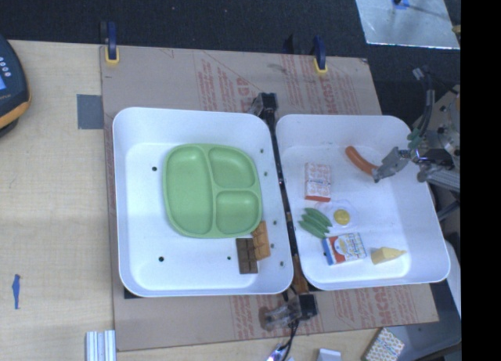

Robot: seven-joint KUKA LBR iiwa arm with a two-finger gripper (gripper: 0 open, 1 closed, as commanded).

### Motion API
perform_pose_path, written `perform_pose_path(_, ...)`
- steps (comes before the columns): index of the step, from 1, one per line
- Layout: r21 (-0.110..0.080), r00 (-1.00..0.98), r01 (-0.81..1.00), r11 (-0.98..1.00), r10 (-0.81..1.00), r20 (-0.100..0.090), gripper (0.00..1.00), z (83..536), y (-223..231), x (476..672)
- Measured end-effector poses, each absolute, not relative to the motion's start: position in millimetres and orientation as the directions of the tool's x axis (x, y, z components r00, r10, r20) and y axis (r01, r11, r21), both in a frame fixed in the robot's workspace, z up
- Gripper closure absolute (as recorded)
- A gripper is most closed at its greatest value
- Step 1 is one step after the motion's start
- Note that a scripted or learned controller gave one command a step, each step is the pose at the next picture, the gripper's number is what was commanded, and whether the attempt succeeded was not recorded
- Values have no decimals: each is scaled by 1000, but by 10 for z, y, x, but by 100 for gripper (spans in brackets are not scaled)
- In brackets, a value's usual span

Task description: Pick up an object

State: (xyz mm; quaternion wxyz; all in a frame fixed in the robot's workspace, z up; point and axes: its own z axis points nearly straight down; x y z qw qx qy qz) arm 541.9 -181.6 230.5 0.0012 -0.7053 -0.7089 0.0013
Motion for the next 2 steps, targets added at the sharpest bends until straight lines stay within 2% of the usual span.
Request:
perform_pose_path(1, -5, -10, 1000, 10, 1000, -1, 0, 1105, -1903, 6071)
perform_pose_path(2, 1, -7, 1000, 7, 1000, -1, 0, 913, -1759, 6584)
